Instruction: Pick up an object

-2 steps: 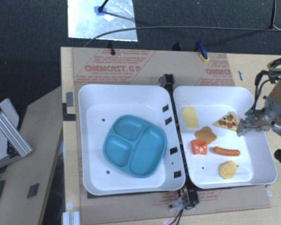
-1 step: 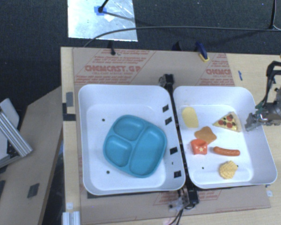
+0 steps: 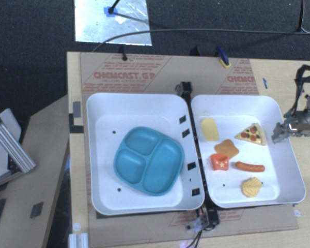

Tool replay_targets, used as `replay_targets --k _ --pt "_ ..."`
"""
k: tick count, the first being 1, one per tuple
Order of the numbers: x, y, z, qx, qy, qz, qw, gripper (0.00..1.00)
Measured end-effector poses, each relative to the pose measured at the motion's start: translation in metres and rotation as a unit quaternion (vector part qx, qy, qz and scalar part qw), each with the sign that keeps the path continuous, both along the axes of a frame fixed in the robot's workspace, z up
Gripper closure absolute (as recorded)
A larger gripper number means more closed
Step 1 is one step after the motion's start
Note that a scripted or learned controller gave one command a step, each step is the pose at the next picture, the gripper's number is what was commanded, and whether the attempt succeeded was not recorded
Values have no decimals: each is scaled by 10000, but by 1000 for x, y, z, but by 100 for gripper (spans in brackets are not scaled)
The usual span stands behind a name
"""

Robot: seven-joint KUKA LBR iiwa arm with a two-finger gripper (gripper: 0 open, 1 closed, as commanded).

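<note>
The right bin (image 3: 287, 182) holds several toy foods: a pale yellow block (image 3: 210, 129), a pizza slice (image 3: 250, 134), a brown toast piece (image 3: 226, 149), a red-orange cube (image 3: 220, 162), a red sausage (image 3: 249, 166) and a ridged yellow piece (image 3: 252, 187). My gripper (image 3: 281, 132) hangs at the right bin's right rim, to the right of the pizza slice and apart from it. I see nothing held in it.
A blue divided plate (image 3: 147, 161) lies in the left bin (image 3: 101, 138). Black clips run along the seam between the bins. Cables hang at the far right by the arm. A foil sheet (image 3: 111, 14) lies beyond the bench.
</note>
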State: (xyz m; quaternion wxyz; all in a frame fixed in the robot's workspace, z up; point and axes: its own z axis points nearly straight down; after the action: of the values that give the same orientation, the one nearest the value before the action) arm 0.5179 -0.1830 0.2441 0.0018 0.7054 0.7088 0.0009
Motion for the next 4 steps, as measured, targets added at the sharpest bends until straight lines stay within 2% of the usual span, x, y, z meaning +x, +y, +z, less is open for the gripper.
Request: replay_targets --k 1,3,4 --pt "-11 51 -6 12 17 18 10000 100" --pt "-9 167 4 14 8 30 10000 100" --pt "-7 215 4 13 12 24 10000 100"
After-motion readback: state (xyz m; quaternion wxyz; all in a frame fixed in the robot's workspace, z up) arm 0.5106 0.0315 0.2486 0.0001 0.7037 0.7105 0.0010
